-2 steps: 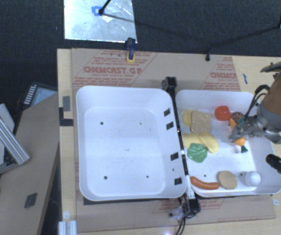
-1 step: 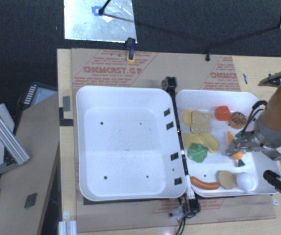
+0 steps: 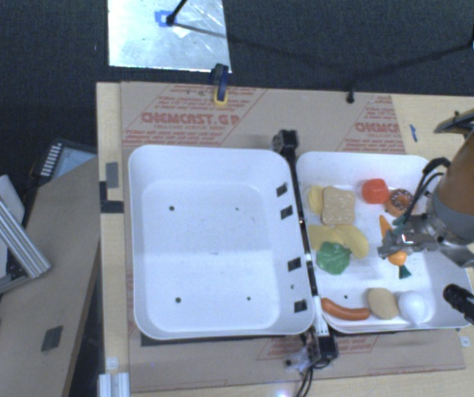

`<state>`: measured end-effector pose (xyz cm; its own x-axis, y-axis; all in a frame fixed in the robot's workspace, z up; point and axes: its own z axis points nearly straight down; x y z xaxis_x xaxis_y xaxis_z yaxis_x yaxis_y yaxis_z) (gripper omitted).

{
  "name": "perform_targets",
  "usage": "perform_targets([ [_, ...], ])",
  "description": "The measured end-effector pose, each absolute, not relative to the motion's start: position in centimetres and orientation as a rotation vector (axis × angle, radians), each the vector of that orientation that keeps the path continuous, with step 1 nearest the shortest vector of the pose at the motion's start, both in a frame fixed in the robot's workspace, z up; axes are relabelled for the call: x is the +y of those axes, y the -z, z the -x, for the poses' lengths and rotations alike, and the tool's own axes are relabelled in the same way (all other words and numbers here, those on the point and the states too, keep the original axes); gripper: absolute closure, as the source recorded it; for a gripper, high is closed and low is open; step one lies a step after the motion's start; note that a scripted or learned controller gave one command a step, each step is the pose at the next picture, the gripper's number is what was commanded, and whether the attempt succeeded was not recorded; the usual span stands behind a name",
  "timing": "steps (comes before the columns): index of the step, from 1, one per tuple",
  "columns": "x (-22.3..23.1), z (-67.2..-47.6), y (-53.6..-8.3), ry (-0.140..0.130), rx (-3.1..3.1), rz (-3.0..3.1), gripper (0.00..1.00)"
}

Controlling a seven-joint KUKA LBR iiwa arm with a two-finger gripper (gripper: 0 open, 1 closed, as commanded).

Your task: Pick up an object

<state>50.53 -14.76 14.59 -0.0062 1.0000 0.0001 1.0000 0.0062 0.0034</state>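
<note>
The brown cardboard sheet (image 3: 303,110) lying under the 2 white bins carries red printed lettering. At its far left it reads "CHEMCAST GP", and the same red wording repeats at its far right, where it is too blurred to read surely.

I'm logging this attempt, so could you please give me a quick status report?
End effector low in right bin, over the carrot. Grasp unconfirmed. Tomato and bread slice close by.
</note>
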Motion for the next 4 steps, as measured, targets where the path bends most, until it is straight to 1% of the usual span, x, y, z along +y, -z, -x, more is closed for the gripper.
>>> perform_targets([
  [1,-9.5,-57.1,-12.0,-0.006,2.233,-2.207,1.0],
  [2,-6.3,-57.1,-18.8,-0.009,2.227,-2.209,1.0],
  [3,-5.8,-49.9,-22.8,-0.001,2.223,-2.222,1.0],
  [4,-12.9,-48.7,-25.8,-0.002,2.211,-2.223,1.0],
])
